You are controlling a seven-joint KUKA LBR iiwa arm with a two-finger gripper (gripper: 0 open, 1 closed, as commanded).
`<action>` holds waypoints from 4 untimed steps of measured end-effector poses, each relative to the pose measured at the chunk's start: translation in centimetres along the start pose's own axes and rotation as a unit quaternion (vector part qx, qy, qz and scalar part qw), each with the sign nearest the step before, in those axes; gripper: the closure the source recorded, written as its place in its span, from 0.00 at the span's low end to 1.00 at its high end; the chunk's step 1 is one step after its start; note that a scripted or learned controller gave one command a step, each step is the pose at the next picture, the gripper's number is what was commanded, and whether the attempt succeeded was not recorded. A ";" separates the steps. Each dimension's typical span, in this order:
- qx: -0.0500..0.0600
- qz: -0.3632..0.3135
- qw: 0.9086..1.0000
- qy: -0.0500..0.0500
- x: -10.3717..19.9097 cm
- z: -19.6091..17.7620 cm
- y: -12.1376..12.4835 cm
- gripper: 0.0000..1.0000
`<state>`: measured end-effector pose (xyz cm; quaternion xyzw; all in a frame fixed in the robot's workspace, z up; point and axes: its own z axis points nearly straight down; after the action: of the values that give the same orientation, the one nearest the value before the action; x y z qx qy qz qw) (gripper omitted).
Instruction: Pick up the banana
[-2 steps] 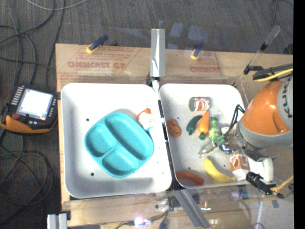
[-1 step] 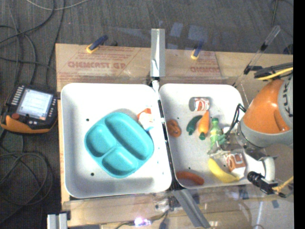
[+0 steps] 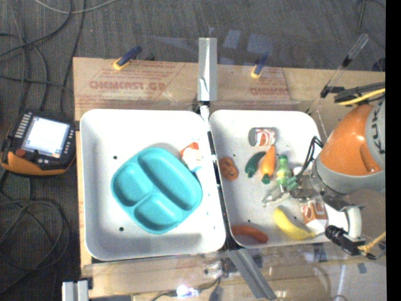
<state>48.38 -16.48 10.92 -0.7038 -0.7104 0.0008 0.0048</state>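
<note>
Hovering just above banana (image 3: 292, 224) in right bin (image 3: 241, 168), gripper (image 3: 283, 193) looks open, holding nothing; drop straight, grip mid-body.

A dark grey carpet floor (image 3: 125, 17) surrounds the bench, with thin cables (image 3: 44, 36) looping across it at the upper left. A handheld control pad (image 3: 39, 142) with a lit screen lies on the floor just beside the bench's left edge. The bench top (image 3: 131, 83) is brown board.

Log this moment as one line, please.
task: pick up banana | gripper: above right bin, beside banana | banana: lying in bin, not held | status: grasp pending
</note>
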 end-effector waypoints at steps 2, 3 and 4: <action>-0.008 -0.145 0.989 -0.001 -1.4 1.2 0.6 1.00; -0.001 -0.026 1.000 -0.004 0.1 -10.3 4.0 1.00; -0.001 -0.026 1.000 -0.004 0.0 -10.3 4.0 0.00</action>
<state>52.42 -16.46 21.17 -0.6851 -0.7285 0.0029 0.0007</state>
